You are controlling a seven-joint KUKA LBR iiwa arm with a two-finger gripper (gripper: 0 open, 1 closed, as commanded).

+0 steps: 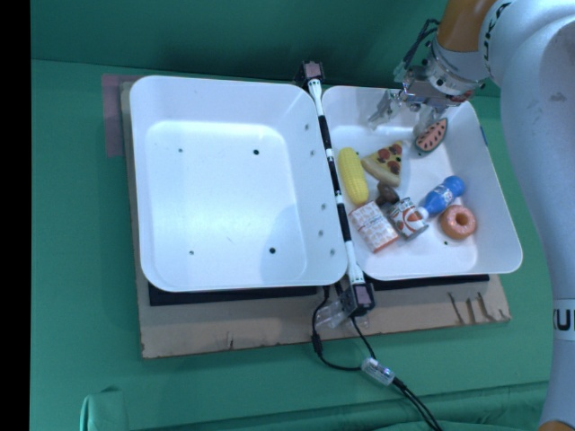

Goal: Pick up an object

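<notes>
Clutter is the risk: gripper (402, 106) hangs spread and empty over the right bin (490, 196), watermelon slice (431, 136) beside it; pizza slice (384, 162) nearby could foul a grab

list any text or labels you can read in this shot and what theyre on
"KU", the start of a vertical word, cut off by the frame: on the grey arm at lower right.
Dark lettering on the arm's upper link near the orange band: too blurred to read.
Print on the small orange carton: too small to read.
Label on the can: too small to read.
</notes>
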